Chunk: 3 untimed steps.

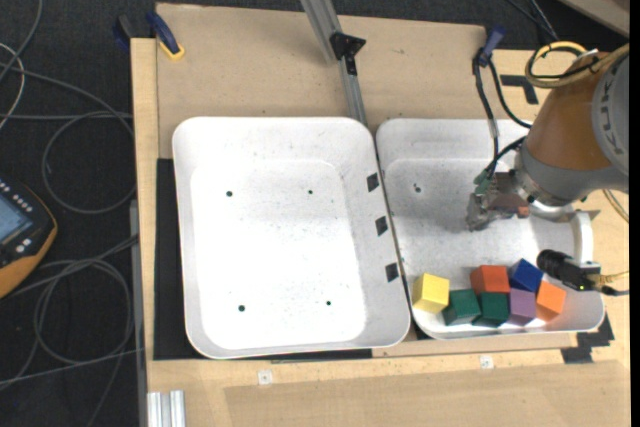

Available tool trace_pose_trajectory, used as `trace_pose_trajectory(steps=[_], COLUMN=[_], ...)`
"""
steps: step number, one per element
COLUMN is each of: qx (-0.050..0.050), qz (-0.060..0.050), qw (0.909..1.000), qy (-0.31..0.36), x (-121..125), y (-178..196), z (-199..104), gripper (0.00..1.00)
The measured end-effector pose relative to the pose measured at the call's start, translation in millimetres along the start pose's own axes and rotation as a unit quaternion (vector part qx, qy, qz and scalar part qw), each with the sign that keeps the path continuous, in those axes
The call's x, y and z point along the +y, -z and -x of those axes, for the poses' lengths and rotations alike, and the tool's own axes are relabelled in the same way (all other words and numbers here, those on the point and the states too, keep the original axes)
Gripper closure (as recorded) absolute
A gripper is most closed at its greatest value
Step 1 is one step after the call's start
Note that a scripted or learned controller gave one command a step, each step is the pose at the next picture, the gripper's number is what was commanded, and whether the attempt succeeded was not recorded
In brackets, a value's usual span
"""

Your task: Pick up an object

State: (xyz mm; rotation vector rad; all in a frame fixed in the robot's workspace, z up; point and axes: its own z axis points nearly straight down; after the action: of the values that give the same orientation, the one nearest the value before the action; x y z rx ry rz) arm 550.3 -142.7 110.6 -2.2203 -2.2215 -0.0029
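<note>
Several small blocks lie along the front wall of the right bin [440, 165]: a yellow block [432, 292], a green block [462, 306], another green block [493, 308], a red-orange block [491, 279], a blue block [526, 274], a purple block [522, 304] and an orange block [551, 298]. My gripper [484, 212] hangs over the middle of the right bin, above and behind the blocks, apart from them. Nothing shows between its fingers.
The left bin [190, 215] sits beside the right one, with black clips along the shared wall [385, 225]. A grey metal post [320, 5] slants in from the top. Cables run near the arm at the right and lie over the floor at the left.
</note>
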Motion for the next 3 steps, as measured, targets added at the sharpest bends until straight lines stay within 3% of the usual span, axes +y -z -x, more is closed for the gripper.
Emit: trace_pose_trajectory(steps=[2, 3], qx=[-0.002, -0.002], qz=[0.003, 0.004], qw=[1.0000, 1.0000], qy=[0.001, 0.000], x=[17, 12], y=[95, 150], z=[-7, 1], gripper=[1.00, 1.00])
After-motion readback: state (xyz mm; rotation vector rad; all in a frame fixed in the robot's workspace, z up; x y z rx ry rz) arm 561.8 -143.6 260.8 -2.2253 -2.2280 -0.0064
